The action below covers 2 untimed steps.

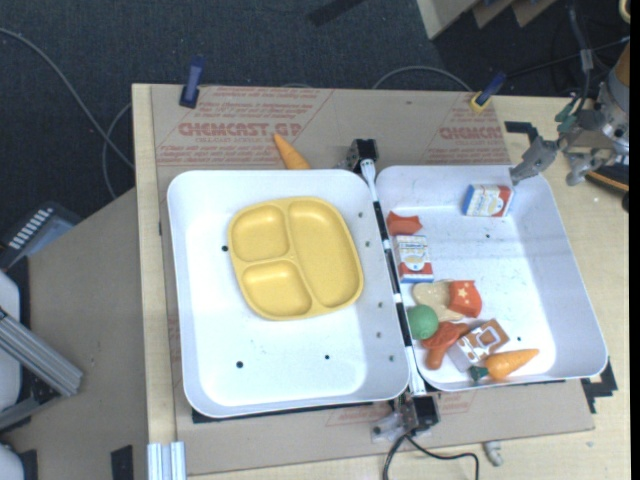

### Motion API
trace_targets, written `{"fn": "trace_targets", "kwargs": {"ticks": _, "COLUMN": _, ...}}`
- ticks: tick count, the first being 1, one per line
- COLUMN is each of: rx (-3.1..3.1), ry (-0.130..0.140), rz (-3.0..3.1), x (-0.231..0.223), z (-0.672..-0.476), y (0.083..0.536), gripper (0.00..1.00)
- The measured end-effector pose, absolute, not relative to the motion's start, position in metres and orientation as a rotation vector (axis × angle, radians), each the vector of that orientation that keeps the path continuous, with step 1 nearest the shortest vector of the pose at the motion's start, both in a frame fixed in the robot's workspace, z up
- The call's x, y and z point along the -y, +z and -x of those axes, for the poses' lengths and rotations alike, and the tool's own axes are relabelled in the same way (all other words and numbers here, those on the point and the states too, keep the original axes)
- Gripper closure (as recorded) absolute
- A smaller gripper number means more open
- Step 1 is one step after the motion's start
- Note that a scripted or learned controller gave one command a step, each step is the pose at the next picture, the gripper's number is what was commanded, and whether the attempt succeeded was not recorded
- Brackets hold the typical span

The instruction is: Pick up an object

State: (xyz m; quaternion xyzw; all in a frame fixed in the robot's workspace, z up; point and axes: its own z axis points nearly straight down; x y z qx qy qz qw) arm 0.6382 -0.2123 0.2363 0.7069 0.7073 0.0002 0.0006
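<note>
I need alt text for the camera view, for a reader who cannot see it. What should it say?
Two white bins sit side by side: the left bin holds a yellow divided plate, the right bin a cluster of toy foods, with a small carton apart near its far edge. The gripper hangs open past that bin's far right corner, holding nothing.

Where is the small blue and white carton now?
The small blue and white carton lies alone near the far edge of the right bin, close to the gripper and apart from the toy food cluster.
</note>
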Motion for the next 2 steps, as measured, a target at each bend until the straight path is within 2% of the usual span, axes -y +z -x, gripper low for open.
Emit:
{"fn": "trace_targets", "kwargs": {"ticks": 1, "rx": -2.224, "ry": -0.001, "rz": -2.223, "x": 0.147, "z": -0.573, "y": 0.086, "gripper": 0.0}}
{"fn": "trace_targets", "kwargs": {"ticks": 2, "rx": -2.222, "ry": 0.001, "rz": -2.222, "x": 0.123, "z": -0.521, "y": 0.085, "gripper": 0.0}}
